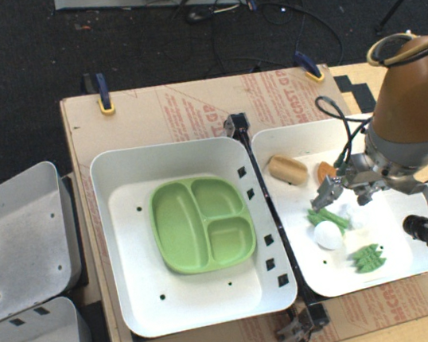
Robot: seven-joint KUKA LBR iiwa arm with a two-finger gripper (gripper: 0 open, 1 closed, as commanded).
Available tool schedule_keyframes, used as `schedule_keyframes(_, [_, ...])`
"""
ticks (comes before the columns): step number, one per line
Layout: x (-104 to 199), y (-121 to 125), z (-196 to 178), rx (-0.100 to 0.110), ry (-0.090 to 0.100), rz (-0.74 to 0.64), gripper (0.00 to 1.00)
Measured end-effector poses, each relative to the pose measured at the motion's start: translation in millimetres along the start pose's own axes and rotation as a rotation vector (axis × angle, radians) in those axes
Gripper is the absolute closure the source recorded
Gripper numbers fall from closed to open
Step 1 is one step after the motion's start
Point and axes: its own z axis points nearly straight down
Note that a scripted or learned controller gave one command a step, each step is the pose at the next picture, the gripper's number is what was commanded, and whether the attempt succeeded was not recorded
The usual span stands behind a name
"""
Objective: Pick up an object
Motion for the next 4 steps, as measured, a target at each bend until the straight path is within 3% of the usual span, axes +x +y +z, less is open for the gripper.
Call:
schedule_keyframes(1, [0,3,-7,-0.013,-0.002,-0.003,0.00])
schedule_keyframes(3, [7,4,94,-0.011,-0.001,0.001,0.00])
schedule_keyframes(4, [6,6,111,-0.020,-0.005,0.001,0.00])
